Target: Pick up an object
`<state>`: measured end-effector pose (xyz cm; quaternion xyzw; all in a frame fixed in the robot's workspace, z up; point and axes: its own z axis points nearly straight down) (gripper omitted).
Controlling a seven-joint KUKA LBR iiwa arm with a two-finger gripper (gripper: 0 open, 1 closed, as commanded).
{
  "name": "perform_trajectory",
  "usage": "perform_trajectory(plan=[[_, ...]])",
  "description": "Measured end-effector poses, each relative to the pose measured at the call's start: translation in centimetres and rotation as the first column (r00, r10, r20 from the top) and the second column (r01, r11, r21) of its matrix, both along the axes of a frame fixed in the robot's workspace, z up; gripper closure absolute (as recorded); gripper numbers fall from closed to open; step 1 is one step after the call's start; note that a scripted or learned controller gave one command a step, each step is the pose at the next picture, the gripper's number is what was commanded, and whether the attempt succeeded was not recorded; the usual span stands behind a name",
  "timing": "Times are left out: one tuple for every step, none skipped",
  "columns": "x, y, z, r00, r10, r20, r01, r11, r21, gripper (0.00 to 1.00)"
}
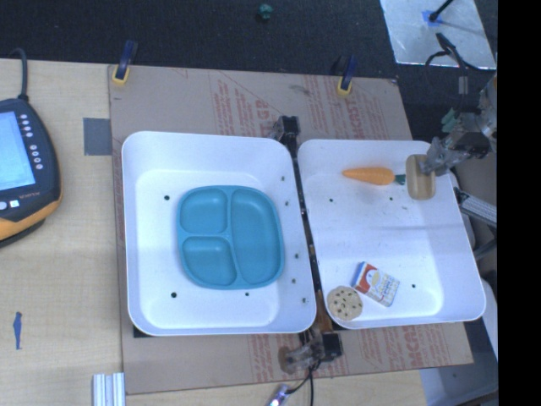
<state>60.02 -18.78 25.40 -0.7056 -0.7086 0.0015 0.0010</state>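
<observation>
Camera view has the cookie (344, 303) and the little snack box (375, 283) closest to us in the right bin (439, 256), well below the gripper (420, 178). Blue divided plate (229, 235) sits in the left bin (152, 227), far off to the gripper's left. Carrot (368, 175) lies just left of the gripper at the far wall, tip pointing away. Can't tell how the jaws stand, too blurry.
</observation>
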Motion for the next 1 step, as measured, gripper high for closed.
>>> perform_trajectory(plan=[[2.94, -1.63, -14.40, 1.000, -0.001, -0.009, 0.001, 1.000, 0.003, 0.00]])
